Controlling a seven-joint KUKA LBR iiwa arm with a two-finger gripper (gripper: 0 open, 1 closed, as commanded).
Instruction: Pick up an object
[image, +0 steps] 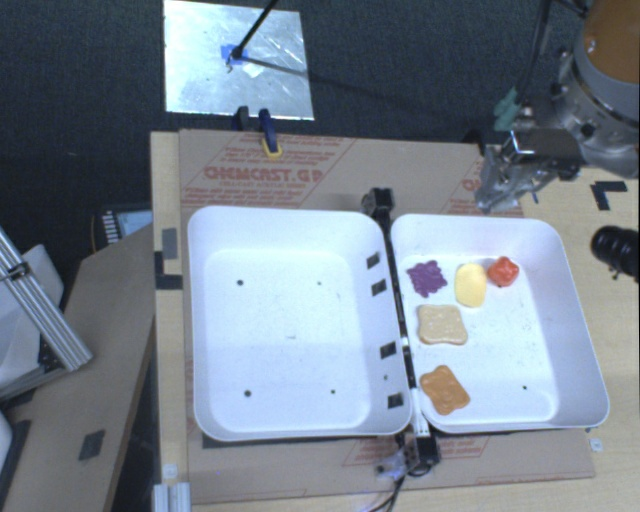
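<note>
The gripper (497, 190) hangs beyond the right bin's (575, 300) far rim; whether its fingers are apart I cannot tell. Inside, a yellow lemon-like piece (471, 285) stands lengthwise toward that rim, just beside a red piece (503, 271).

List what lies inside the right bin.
Right bin holds a purple piece, yellow piece, red piece, tan slice and orange-brown piece. None overlap or hide another.

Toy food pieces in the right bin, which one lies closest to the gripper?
The small red piece at the bin's far edge, just right of the pale yellow piece, lies nearest the gripper.
</note>
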